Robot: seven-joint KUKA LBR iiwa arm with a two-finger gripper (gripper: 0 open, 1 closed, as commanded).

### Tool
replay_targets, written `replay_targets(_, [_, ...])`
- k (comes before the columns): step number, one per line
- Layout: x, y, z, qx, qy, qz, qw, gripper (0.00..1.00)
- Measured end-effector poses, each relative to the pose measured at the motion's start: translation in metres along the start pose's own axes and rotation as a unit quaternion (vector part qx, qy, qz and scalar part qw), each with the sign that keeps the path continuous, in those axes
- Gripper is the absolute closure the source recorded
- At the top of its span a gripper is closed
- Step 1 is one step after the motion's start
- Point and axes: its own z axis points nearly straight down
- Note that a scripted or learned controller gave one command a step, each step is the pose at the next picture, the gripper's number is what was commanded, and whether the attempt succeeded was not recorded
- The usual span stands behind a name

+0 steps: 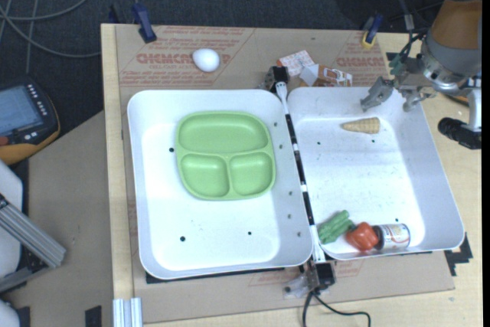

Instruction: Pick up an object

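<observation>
In the right bin (429, 165) lie 3 things. 1 cone (360, 125), tan and pointed like an ice cream cone, lies on its side near the far edge. 1 bumpy green toy (334, 227) and 1 small bottle (379, 236), red at one end with a label, touch each other in the near corner, well apart from the cone. The gripper (396, 96) hangs over the far edge of this bin, just beyond the cone, with its 2 fingers spread apart and nothing between them. The left bin (145, 165) holds 1 smooth green plate (225, 154) with 3 sections. On the desk (119, 57) behind the bins sits 1 round white egg (205, 59), beside some small wrappers (310, 69).
</observation>
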Motion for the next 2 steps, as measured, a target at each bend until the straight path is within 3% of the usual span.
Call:
replay_targets(1, [-0.029,0.017,0.067,0.001,0.000,0.000,1.0000,0.00])
replay_targets(2, [0.004,0.020,0.081,0.002,0.001,0.000,1.0000,0.00])
